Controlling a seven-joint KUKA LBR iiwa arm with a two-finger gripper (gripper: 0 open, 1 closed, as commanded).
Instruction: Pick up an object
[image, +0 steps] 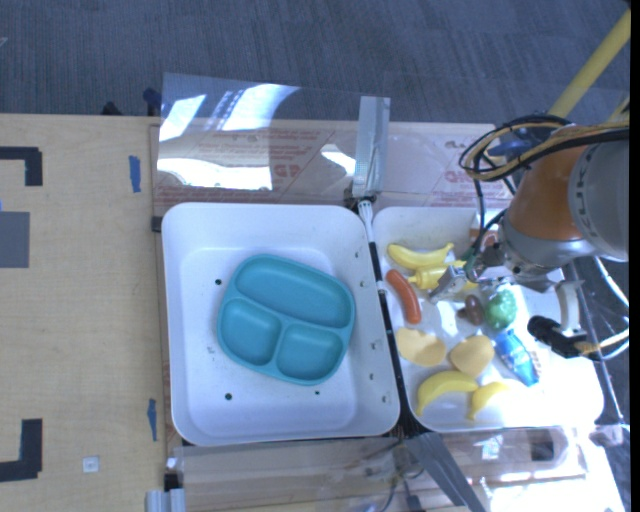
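I was the grey arm with the orange band, reaching in from the right, and my gripper (478, 268) hung low over the right bin (580, 395), among toy food: a yellow banana (418, 256), a red sausage (404, 297), a green piece (499, 308) and a blue item (518, 357). Nothing had been lifted; every item lay in that bin, so the pick was not done. The left bin (190, 300) held a teal divided plate (286, 318); I could not tell how my jaws stood.

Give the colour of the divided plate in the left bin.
Teal blue; the plate shows plainly in the camera view.
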